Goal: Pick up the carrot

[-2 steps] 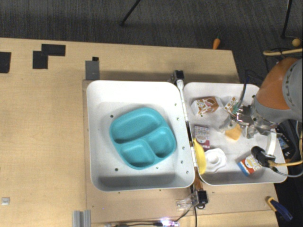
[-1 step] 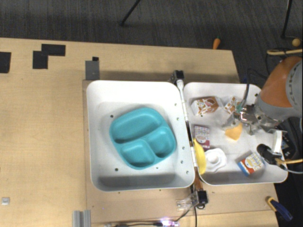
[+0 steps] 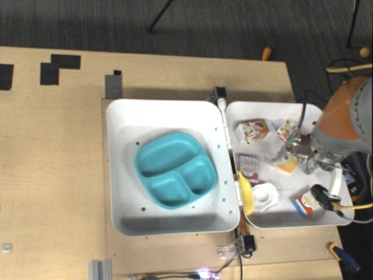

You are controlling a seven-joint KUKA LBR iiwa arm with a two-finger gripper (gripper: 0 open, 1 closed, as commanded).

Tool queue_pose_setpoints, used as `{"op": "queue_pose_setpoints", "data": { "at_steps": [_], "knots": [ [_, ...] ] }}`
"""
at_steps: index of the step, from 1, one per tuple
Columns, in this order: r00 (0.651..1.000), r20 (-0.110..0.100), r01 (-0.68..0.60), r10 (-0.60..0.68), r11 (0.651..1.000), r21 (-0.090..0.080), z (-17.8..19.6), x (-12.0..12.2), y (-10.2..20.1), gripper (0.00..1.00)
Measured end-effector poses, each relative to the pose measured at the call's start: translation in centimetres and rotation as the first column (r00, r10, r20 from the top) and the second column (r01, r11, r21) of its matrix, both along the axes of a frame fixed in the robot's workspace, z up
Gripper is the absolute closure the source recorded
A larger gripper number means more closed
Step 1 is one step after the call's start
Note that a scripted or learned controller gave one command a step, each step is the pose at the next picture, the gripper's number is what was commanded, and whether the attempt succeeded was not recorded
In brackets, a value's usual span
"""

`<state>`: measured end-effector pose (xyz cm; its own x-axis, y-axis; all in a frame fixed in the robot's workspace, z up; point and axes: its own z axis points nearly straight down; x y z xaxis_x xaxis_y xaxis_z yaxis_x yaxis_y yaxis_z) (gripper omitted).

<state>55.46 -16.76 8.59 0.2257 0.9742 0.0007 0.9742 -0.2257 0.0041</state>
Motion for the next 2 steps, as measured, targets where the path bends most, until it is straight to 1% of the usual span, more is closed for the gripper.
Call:
{"op": "queue_pose_setpoints", "data": {
  "at_steps": [1, 2],
  "knots": [
    [0.995, 0.002, 0.101, -0.101, 0.995, 0.000, 0.1, -1.8, 2.0, 0.00],
    [0.995, 0.008, 0.095, -0.095, 0.995, -0.001, 1.3, -1.5, 2.0, 1.00]
  ]
}}
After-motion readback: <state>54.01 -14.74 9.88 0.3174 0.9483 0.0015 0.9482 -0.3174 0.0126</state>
